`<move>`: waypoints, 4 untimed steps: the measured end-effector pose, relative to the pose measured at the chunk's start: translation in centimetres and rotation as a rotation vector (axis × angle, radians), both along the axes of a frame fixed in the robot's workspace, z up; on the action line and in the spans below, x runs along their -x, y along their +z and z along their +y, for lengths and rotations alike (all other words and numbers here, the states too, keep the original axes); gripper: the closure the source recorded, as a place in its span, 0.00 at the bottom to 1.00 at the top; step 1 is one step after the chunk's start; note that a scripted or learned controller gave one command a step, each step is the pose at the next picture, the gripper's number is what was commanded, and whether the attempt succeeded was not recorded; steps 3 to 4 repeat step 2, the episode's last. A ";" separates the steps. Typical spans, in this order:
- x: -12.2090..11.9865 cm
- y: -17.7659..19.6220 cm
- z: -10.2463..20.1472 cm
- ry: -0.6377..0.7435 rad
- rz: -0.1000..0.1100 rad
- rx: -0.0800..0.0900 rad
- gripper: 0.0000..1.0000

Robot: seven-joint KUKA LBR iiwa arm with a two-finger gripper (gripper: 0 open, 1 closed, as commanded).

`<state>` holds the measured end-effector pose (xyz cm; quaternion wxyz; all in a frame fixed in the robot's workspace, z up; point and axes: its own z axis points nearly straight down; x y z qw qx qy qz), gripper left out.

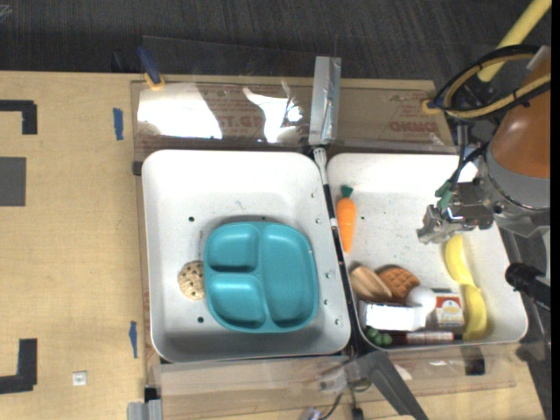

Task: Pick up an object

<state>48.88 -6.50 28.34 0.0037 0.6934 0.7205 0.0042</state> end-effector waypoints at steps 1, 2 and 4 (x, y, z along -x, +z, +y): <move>1.3 -14.0 -7.0 -0.070 0.023 0.001 1.00; 1.0 -12.7 -8.6 -0.327 0.011 0.000 1.00; 1.0 -12.7 -8.6 -0.327 0.011 0.000 1.00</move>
